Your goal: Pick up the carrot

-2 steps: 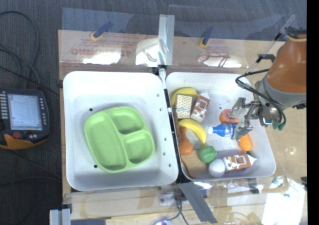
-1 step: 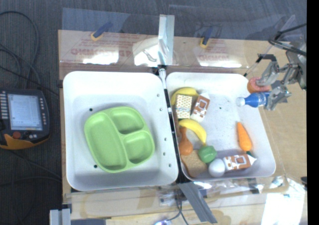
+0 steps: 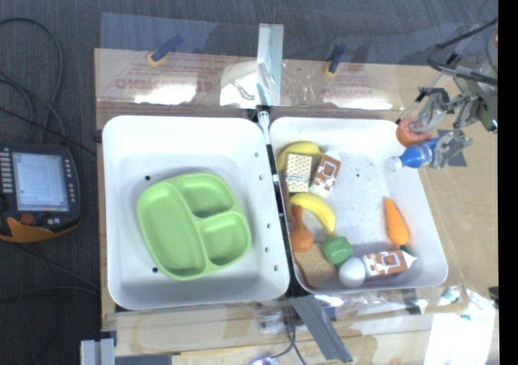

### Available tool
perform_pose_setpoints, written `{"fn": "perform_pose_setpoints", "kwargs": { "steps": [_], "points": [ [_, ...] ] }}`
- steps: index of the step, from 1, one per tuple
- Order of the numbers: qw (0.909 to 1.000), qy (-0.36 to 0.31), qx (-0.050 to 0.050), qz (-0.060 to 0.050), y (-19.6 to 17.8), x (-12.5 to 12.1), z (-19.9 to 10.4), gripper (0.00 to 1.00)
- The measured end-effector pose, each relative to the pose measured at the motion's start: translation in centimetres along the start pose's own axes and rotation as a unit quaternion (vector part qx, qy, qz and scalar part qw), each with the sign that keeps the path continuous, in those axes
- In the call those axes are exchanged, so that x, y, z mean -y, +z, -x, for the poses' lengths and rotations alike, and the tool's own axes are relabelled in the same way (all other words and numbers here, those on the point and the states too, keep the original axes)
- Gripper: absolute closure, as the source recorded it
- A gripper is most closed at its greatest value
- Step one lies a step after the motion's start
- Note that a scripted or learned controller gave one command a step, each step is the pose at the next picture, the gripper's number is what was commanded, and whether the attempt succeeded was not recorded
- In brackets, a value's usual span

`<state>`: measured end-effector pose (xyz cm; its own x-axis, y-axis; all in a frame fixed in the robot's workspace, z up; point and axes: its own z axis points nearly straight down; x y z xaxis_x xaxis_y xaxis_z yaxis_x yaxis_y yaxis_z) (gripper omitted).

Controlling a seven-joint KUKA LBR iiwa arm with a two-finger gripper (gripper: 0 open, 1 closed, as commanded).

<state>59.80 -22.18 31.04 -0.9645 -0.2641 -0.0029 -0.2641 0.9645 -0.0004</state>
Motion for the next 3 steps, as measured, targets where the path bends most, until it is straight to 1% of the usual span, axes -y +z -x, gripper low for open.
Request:
{"fn": "perform_pose_setpoints", "kwargs": {
  "steps": [1, 2, 3],
  "points": [
    [0.9821, -0.188, 0.001, 0.0, -0.8, 1.3, 5.3, 1.0],
    [0.9663, -0.257, 0.001, 0.0, 0.6, 2.0, 6.8, 1.0],
    [0.9291, -0.37, 0.001, 0.001, 1.8, 1.8, 7.0, 1.0]
  ]
}}
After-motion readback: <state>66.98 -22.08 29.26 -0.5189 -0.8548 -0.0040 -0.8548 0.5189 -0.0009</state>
